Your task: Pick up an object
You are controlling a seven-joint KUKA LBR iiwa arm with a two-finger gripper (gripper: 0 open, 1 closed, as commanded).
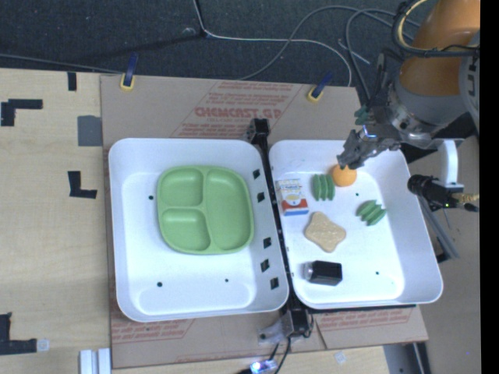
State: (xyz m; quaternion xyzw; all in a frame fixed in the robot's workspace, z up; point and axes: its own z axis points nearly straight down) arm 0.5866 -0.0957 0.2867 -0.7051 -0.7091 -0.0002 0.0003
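Note:
In the right bin (405,275) lie an orange ball (344,177), a green pod (323,187), a second green pod (372,212), a small red and white carton (291,195), a tan bread slice (324,232) and a black block (323,272). My gripper (350,156) hangs at the bin's far side, directly above and touching or nearly touching the orange ball's top. Its dark fingertips blend together, so their spacing is unclear. Nothing is seen lifted.
The left bin (132,287) holds a green divided plate (206,209). A black divider clamp (260,131) sits between the bins. Cables run across the dark floor behind the bench, and yellow clamps (316,93) pin the cardboard base.

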